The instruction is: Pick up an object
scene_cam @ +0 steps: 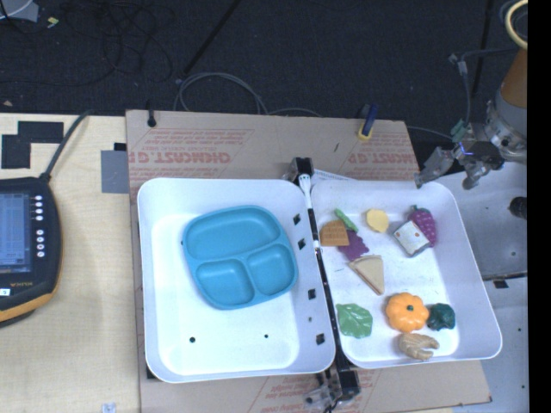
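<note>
I see the tabletop [69, 351] across the lower left of the frame, with a brown cardboard sheet [258, 144] under both bins. The left bin [172, 334] sits centre-left and carries a blue divided plate [238, 256], tilted a little, in its upper half. The right bin [469, 317] lies just beside it, touching along the black clips at the seam.

My candidate objects are all in the right bin: an orange pumpkin [405, 311] at lower centre, a green leafy piece [354, 320] to its left, a tan wedge [371, 273] above those, a purple grape bunch [424, 224] touching a grey block [410, 240] at upper right, a brown-and-purple piece [342, 239] at upper left with a green strip [345, 219] over it, a yellow piece [377, 220] near the top, a dark green lump [442, 317] right of the pumpkin, and a beige piece [417, 345] below it.

A pendant controller [21, 239] rests at the left edge.

The arm [515, 84] hangs at the upper right; its tool [455, 169] sits above the right bin's far corner, away from every object. I cannot tell how wide it stands, and nothing is visibly in it.
</note>
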Controlling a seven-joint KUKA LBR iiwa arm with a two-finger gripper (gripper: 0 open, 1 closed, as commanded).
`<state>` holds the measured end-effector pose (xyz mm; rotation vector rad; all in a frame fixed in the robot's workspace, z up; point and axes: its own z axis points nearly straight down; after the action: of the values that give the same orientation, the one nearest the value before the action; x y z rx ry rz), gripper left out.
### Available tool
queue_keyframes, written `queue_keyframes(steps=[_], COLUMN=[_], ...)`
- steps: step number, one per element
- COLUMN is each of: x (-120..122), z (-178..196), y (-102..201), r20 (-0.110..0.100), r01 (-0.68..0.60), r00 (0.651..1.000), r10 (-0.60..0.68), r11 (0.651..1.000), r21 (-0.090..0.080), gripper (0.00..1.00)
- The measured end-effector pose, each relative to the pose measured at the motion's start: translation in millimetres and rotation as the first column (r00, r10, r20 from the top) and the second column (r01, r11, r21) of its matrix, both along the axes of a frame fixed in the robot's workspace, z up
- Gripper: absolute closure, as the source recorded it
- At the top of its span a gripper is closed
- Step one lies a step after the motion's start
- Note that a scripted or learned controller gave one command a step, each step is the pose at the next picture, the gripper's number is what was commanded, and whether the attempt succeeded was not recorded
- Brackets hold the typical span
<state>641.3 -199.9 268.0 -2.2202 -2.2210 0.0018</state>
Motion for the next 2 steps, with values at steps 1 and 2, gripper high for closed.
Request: queue_keyframes(steps=[1, 2], x=[-53, 0], z=[-156, -182], y=[65, 57], r20=[-0.019, -0.022], r01=[-0.003, -0.005], r00=[1.0, 1.0], r10=[0.003, 0.005], r11=[1.0, 1.0], r21=[0.008, 0.0], gripper=[0.0, 0.0])
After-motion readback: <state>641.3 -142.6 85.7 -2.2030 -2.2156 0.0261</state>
